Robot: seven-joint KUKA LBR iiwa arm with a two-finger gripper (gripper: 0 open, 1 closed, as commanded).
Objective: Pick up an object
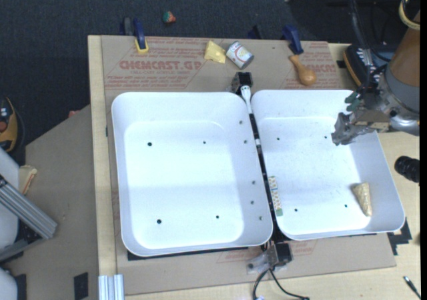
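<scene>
Two shallow white plastic bins sit side by side on the brown cardboard-covered bench (200,262), touching along their inner rims. The left bin (127,159) shows just its four small dark dots on the floor. The right bin (300,225) holds one thing: a small tan cone-shaped object (363,197), lying near the bin's near right corner, close to the right wall.

The grey two-finger gripper (341,133) reaches in from the right and hangs over the far right part of the right bin, well apart from the tan cone, which lies nearer to me. From this angle its tips blur together, so I cannot tell how wide the claw stands. Nothing is visible between them.

On the far strip of the bench, beyond the bins, I count three loose things: one yellow wedge-shaped block (215,53), one small white-and-grey box (239,55) just right of it, and one orange-brown wooden piece (303,71) further right. Two blue clamps (139,34) grip the far edge of the bench, one toward the left and one toward the right. On the dark carpet beyond lies one tiny red-and-green object (169,17).
</scene>
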